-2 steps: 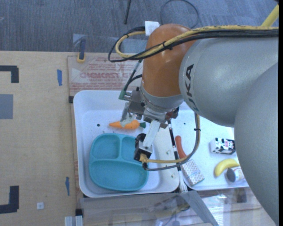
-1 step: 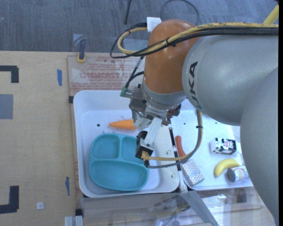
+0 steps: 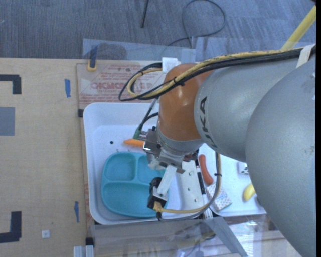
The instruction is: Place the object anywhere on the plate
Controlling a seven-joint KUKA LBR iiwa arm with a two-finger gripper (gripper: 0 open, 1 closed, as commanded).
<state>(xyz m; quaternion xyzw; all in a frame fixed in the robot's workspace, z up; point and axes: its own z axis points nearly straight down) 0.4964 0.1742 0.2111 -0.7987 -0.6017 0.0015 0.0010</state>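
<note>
My bench, seen from above

The light wooden bench point(image 3: 40, 165) stretches to the left of my arm, marked with black tape corners point(image 3: 13, 84) and short strips of blue tape point(image 3: 67, 88) (one more strip sits lower down). On it rests a white bin point(image 3: 93, 150) holding a teal divided plate point(image 3: 123, 185) and a small orange carrot point(image 3: 133, 142). Just beside it, a second bin point(image 3: 233, 168) holds a red sausage-shaped piece point(image 3: 204, 169) and something yellow point(image 3: 249, 191).

Grey carpet floor point(image 3: 60, 22), light wooden bench point(image 3: 37, 150), black cables point(image 3: 203, 12)
</note>
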